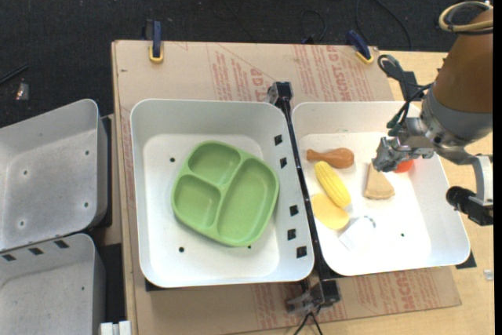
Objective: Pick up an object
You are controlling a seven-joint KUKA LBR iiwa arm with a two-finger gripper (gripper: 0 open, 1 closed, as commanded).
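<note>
The right bin (439,243) holds a brown drumstick (331,158), a yellow corn cob (332,184), a yellow flat piece (328,212), a tan wedge (378,185) and a small red-orange object (404,165). My gripper (390,155) hangs low over the bin's upper right part, just above the tan wedge and right beside the red-orange object, which it partly hides. A pale clear item (357,232) lies near the bin's front.
The left bin (157,247) holds a green divided plate (225,191). A black divider (294,176) runs between the bins. White trays (47,169) lie off the bench at left. Clamps (156,41) grip the board's far edge.
</note>
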